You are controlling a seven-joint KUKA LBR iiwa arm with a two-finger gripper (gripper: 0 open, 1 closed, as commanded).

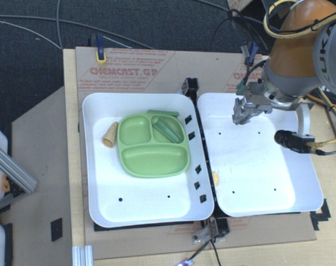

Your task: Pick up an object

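A dark carpeted floor crossed by loose cables surrounds the table [129, 65], whose brown top bears red printed lettering and carries two shallow white bins side by side. In the left bin [101, 204] lies a green divided plate [154, 147], its large compartment toward the near side and two smaller ones toward the far side. A green pod-shaped piece [169, 129] rests tilted in the far right compartment, and a flat green strip [163, 113] lies at the plate's far rim. A small tan cone [109, 134] lies on the bin floor just beside the plate's left edge, close to touching it. A small orange-tan bit [215, 178] sits at the seam between the two bins, on the right bin's near-left side. A row of black clips [198, 170] runs along that seam. The right bin [267, 198] has a bare white floor with a few dark dots. Over its far part hangs the claw [242, 117], pointing down from a grey wrist below the arm's broad orange band [298, 37], which enters from the right. Nothing is visible between its fingers; whether they are open or closed I cannot tell. A black cylindrical part [292, 139] juts out beside the wrist, well apart from the plate.
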